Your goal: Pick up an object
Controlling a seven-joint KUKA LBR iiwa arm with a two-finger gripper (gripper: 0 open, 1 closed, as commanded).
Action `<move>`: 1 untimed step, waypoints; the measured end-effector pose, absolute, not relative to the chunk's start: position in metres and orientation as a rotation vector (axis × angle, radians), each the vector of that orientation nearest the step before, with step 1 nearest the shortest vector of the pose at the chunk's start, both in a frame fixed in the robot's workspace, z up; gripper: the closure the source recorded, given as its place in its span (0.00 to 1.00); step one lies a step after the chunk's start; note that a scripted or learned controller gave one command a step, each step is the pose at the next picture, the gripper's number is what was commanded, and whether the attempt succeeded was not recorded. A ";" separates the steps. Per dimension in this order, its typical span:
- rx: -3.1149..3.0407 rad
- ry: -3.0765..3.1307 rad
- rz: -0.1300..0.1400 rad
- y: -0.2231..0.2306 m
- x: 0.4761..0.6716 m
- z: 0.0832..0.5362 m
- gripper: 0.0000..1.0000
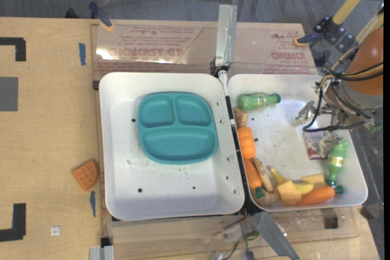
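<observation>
End effector (323, 125) over right bin (286, 131) near worktop's right edge, just above green bottle (335, 161); finger state unclear; nothing lifted yet.

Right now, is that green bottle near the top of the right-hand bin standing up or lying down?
Lying down. The green bottle rests on its side on the floor of the right bin, its length running left to right.

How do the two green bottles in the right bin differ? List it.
The green bottle near the top lies on its side across the bin; the green bottle by the right wall points roughly top to bottom. The first lies alone on bare floor; the second sits among other items, beside a small packet. Both are green, light-capped, and in the right bin.
</observation>
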State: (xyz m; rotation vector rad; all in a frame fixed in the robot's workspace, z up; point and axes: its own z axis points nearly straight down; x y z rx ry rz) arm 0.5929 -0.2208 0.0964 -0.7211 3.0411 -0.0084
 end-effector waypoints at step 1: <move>-0.683 3.038 -0.022 -0.213 0.565 0.098 0.00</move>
